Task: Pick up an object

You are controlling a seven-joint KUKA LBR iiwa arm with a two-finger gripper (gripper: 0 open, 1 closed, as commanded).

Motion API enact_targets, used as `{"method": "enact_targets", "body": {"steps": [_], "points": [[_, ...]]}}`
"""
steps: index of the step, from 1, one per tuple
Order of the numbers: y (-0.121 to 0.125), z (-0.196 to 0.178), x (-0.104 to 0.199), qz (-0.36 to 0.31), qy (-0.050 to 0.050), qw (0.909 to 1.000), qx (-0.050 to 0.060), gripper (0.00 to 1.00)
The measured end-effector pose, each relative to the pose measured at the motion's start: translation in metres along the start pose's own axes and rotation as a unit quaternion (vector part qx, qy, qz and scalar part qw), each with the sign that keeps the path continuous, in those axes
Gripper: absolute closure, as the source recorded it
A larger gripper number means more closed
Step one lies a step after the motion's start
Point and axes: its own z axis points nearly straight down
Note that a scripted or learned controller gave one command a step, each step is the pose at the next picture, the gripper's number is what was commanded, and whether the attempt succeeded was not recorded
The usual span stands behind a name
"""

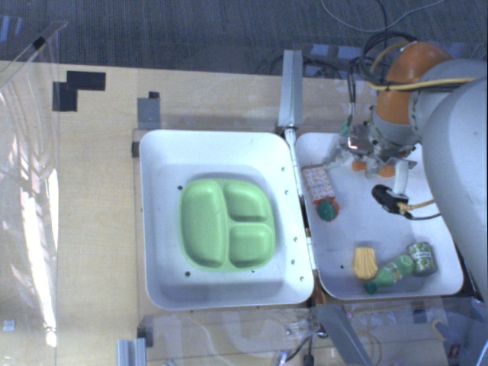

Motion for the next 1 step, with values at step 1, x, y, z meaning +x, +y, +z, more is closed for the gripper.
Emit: {"method": "enact_targets", "body": {"steps": [1], "points": [[-0.0763,-0.0024,-0.0068,0.021,0.001,0.9998,-0.004,0.0]]}}
